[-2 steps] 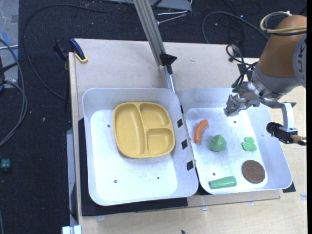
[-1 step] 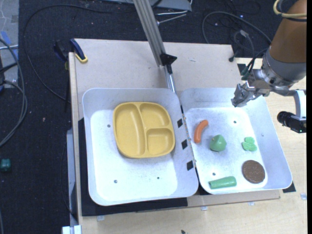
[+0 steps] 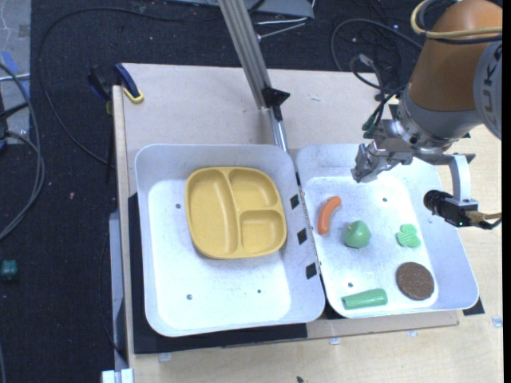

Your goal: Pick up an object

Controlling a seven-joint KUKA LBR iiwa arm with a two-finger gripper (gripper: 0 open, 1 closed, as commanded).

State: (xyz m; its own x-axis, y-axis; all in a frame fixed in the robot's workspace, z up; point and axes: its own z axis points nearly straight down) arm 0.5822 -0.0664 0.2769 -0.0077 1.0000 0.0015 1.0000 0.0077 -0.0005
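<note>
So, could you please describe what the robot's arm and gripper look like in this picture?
The arm is a rounded grey body with a broad orange band above the wrist and part of a dark letter on its right side. Thin dark cables run beside the wrist. The gripper is a compact cluster of grey and dark metal parts; finer detail is too small to tell.

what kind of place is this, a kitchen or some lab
Most likely a robotics lab, not a kitchen. A robot arm reaches over two white bins on a bench, loose cables lie on the dark floor, and the food in the right-hand bin, such as the orange carrot, looks like plastic toys.
</note>
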